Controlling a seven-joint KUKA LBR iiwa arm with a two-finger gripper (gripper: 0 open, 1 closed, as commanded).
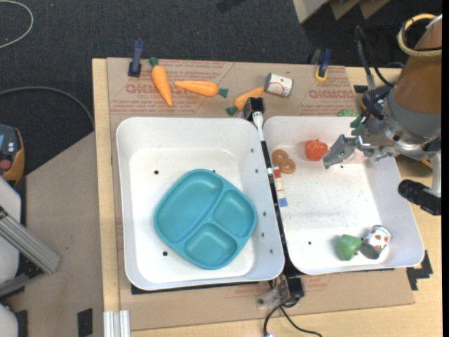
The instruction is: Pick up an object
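Pincer (339, 154) hovers over right bin (393, 209), at 3 o'clock of red pepper (316, 149); finger opening cannot be determined.

The grey metal gripper (342, 153) hangs over the right white shallow bin (393, 209). Just left of it lies a red round tomato-like toy (316, 149), and further left an orange-brown pretzel-shaped toy (283, 161). Below the gripper lie a green soft toy (347, 247) and a white ball with orange and dark patches (378, 240). Far to its left, the left white shallow bin (133, 188) holds a turquoise plastic plate with three compartments (205, 218). Above and left of the gripper, three orange carrots with green ends (196, 88) lie on the light brown cardboard with red print (217, 72).
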